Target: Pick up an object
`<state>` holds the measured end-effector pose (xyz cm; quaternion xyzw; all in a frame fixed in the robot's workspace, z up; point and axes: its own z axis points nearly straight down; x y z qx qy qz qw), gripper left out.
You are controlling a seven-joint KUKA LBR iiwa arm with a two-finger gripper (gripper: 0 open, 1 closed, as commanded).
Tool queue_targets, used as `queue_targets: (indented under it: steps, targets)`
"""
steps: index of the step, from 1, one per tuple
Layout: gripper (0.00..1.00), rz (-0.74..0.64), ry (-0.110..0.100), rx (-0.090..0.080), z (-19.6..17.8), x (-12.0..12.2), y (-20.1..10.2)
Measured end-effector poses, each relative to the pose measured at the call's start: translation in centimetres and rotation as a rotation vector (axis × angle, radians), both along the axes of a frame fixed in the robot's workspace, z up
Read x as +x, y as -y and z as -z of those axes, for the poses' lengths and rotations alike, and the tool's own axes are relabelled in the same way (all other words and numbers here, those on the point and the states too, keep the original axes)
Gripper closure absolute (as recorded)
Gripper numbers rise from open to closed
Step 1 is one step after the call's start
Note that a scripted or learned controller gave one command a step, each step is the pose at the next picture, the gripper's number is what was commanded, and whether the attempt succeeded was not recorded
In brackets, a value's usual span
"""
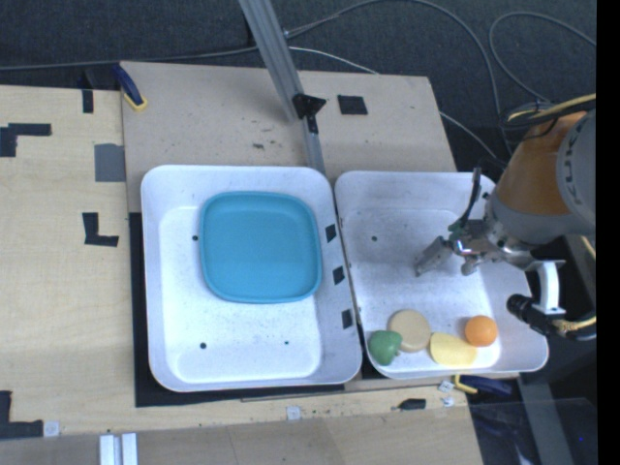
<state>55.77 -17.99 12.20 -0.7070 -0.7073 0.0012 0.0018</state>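
Grey gripper [448, 259] poised with fingers spread and empty over right bin [407, 211] (left bin [174, 356] bearing blue plate [260, 246]), well apart from orange ball [480, 331] near front rim.

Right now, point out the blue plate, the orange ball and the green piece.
blue plate [260, 246], camera view, flat centre.
orange ball [480, 330], camera view, top.
green piece [385, 346], camera view, middle.
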Motion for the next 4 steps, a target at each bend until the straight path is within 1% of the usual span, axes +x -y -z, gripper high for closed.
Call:
queue_targets:
  steps: [1,2,3,4]
  targets:
    - [0.0,0.0,0.004,-0.001,3.3,0.0,0.0]
    - [1.0,0.0,0.008,-0.002,2.1,0.1,0.0]
    - [1.0,0.0,0.006,-0.001,-3.9,0.4,0.0]
    - [1.0,0.0,0.007,-0.002,-9.6,0.8,0.8]
